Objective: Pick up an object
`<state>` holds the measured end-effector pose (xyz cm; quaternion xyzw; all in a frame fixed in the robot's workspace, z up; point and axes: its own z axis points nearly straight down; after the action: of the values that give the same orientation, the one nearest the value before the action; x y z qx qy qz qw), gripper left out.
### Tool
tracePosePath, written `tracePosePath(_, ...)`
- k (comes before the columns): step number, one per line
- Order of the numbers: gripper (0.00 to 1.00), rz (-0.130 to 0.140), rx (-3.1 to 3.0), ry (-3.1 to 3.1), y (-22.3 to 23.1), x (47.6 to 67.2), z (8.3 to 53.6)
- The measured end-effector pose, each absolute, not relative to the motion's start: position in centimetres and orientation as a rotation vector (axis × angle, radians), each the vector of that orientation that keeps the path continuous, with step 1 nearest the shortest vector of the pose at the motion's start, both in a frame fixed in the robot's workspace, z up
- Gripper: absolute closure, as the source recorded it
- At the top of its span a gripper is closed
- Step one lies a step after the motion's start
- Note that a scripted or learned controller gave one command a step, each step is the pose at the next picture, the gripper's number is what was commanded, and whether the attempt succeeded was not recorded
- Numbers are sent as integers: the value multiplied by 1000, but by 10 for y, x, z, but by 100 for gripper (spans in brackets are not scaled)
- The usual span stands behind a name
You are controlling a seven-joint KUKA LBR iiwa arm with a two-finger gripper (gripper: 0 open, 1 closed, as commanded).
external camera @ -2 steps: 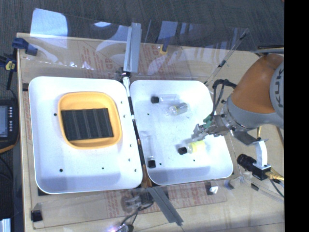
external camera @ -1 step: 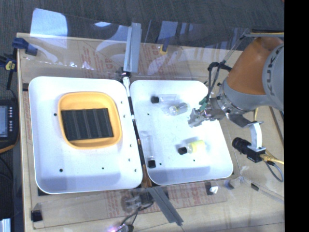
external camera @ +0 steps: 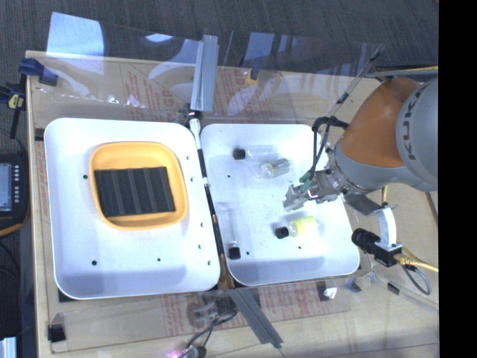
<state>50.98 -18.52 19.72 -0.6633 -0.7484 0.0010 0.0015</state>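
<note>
- Arm (external camera: 395,136) cut off past right bin (external camera: 223,200); only orange band and grey wrist seen.
- Gripper (external camera: 298,195) over right bin: fingertips too small and blurred; open or closed, cannot tell.
- Clear bottles (external camera: 270,162) in right bin, above gripper: glare-washed, outlines faint, count unsure.
- Black device (external camera: 11,189) left of left bin (external camera: 67,200), clipped by frame edge.

Worktop (external camera: 149,95): pale wooden surface under a clear sheet, carrying two shallow white bins side by side.
Left bin (external camera: 67,222): rests on the worktop's left part, touching the right bin along their shared edge.
Right bin (external camera: 328,263): rests on the worktop's right part.
Metal bar (external camera: 203,69): lies upright in the view behind the bins, above their seam.
Front edge: small brackets (external camera: 326,293) and a grey strip (external camera: 257,321) near the bins.
</note>
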Motion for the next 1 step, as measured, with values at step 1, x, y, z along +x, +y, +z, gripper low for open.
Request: tracePosePath(1, 100, 3, -2179, -2261, -208, 496, 202)
